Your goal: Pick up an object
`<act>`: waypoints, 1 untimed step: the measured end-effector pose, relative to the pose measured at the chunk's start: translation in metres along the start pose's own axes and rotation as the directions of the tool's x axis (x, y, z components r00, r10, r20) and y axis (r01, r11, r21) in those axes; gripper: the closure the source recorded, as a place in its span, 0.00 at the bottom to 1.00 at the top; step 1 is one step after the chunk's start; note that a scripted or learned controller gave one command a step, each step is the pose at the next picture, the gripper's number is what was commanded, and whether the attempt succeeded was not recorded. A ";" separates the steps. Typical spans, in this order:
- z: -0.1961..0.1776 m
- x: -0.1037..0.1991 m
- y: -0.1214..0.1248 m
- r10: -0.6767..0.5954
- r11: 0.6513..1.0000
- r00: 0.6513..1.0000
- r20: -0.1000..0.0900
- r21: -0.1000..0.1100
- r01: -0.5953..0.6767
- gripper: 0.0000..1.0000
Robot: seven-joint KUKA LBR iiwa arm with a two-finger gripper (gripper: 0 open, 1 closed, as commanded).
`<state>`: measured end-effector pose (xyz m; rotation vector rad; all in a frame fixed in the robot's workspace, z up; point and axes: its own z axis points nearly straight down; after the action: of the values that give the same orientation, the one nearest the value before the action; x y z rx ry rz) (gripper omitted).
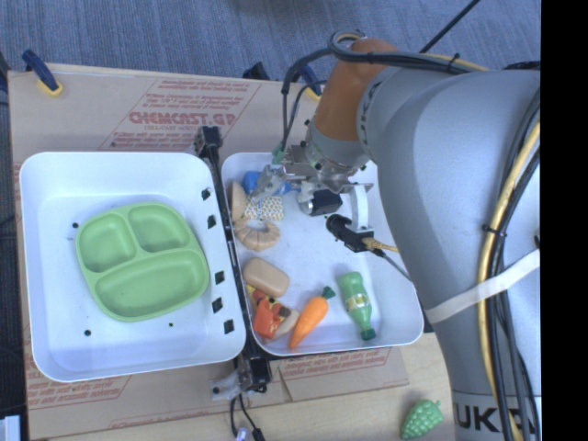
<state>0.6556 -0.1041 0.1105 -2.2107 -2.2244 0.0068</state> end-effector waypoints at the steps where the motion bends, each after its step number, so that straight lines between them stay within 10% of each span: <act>1: 0.013 0.005 0.001 0.002 1.000 1.000 0.006 0.000 -0.002 0.00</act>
<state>0.6565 -0.0986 0.0971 -2.2158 -2.2256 0.0143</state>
